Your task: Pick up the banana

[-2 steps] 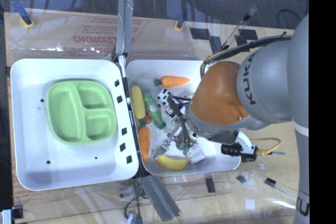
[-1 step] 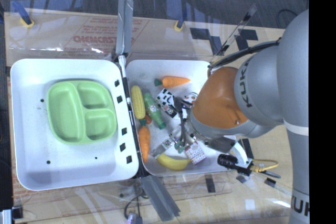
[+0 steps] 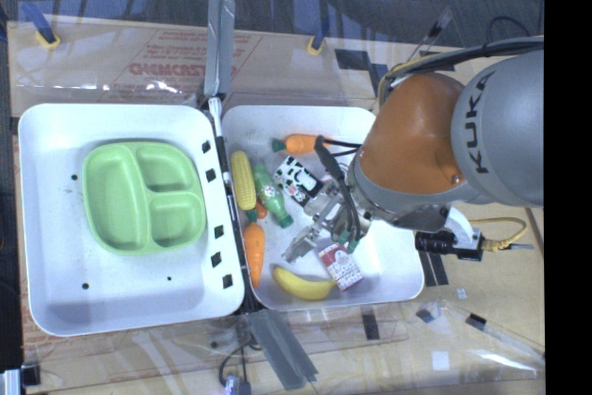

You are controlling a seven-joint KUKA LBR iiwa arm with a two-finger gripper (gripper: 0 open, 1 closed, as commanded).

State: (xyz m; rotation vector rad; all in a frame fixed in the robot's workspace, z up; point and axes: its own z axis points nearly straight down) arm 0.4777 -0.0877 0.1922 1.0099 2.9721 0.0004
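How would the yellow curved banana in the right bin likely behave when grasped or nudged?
The yellow curved banana looks smooth and glossy, so it may slip. Lying flat on its curve, it would probably pivot rather than roll. Near the right white bin's front wall, a push could wedge it.

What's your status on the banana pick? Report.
Hand low in right bin, above banana. Banana lying free at bin's near edge. Red packet touching banana's right end; carrot close at its left.

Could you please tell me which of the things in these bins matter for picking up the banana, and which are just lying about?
For the job:
banana
gripper
right bin

Lying about:
corn cob
two carrots
red packet
green bottle
black-and-white toy
green divided plate
left bin
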